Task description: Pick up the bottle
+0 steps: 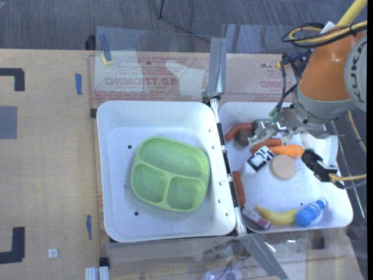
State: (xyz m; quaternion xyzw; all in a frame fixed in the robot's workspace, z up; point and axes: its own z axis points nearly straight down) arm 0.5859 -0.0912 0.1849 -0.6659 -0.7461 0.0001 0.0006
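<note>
The bottle [309, 212] is small and blue with a pale cap, and it lies on its side near the front right corner of the right bin [338, 214]. Its base touches the tip of a yellow banana [278, 216]. My gripper [267, 129] hangs low over the back of the same bin, above a brown sausage [237, 131] and an orange carrot [286, 150]. It is well away from the bottle, toward the back and left of it. Nothing shows as held.
The right bin also holds a tan disc [284, 167], a black and white cube [260, 158], a second sausage [238, 186] along the left wall and a pink tube [255, 219]. A green divided plate [169, 172] lies in the left bin [116, 127].
</note>
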